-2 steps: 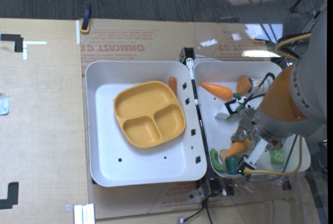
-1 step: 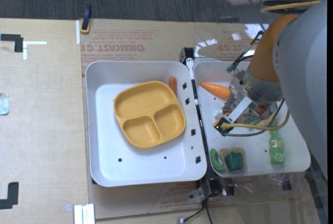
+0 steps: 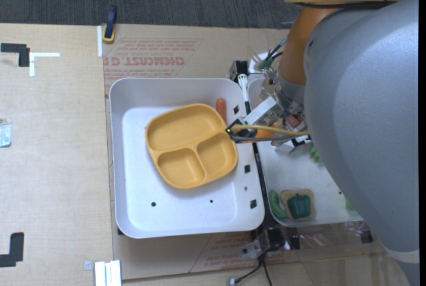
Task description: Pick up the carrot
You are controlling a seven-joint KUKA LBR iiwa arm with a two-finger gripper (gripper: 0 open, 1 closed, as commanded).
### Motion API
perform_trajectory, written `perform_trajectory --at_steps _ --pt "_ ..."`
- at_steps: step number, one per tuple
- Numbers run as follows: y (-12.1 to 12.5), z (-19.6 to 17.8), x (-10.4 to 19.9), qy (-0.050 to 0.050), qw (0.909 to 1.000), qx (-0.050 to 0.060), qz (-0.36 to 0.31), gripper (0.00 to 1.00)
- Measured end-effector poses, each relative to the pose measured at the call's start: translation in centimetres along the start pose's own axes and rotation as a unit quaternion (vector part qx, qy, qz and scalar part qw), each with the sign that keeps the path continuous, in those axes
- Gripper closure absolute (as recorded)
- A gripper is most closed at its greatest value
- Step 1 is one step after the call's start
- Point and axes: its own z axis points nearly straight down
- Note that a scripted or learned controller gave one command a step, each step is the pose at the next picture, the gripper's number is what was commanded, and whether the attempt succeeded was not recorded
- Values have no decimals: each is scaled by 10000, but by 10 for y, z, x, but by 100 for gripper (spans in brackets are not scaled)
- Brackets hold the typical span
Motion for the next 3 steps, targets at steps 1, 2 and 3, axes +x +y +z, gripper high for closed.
perform_trajectory --at_steps 1,2,3 --pt "-15 -94 -63 13 9970 -5 772 100" --pt "-67 -24 -34 0 9946 9 1035 100" --pt "-66 -24 -34 0 9946 7 1033 0"
